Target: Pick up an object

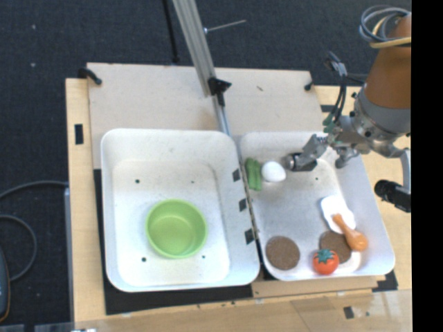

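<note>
1. Nearest the camera, along the right bin's (367, 206) front edge, sit a brown disc (282, 252), a red tomato-like toy (325, 261) and a second brown disc (335, 242).
2. Partly over that second disc lies an orange-handled white brush (342, 223).
3. 1 green bowl (176, 227) stands upright in the left bin (124, 164).
4. At the right bin's far left, a white egg-like ball (273, 172) touches a green object (253, 173) by the dividing wall.
5. Reaching in from the right, the gripper (299, 161) sits just beside the white ball; whether its jaws are wide or closed cannot be told.
</note>
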### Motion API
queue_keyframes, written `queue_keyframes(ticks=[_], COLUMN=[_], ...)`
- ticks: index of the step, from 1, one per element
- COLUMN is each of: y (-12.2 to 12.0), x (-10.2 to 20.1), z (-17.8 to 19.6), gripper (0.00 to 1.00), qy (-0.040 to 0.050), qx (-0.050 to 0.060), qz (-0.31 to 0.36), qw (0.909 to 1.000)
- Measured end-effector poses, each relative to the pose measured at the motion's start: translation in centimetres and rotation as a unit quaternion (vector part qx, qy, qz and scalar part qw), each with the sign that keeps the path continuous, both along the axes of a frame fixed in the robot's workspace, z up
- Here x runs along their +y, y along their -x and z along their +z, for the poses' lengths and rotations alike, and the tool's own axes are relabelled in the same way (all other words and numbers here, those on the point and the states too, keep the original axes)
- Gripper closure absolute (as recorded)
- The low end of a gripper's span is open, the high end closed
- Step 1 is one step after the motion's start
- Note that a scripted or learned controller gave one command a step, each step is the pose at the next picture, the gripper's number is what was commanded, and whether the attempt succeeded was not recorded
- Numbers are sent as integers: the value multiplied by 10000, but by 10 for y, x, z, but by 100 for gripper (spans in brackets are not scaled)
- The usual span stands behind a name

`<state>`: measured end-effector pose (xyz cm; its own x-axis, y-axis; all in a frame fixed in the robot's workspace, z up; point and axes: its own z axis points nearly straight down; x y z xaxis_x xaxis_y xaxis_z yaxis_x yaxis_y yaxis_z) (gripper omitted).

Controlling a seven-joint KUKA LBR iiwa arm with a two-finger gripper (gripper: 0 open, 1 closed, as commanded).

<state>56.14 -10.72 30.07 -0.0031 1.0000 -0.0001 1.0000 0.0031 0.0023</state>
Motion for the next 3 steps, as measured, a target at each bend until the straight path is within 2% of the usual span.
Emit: queue_keyframes(ticks=[1,2,3], y=[0,6,1], x=[0,4,1], z=[0,-59,-103], gripper=[0,0,0], qy=[-1,6,7], qx=[-3,29,32], qz=[-5,-18,-24], qw=[10000,10000,10000])
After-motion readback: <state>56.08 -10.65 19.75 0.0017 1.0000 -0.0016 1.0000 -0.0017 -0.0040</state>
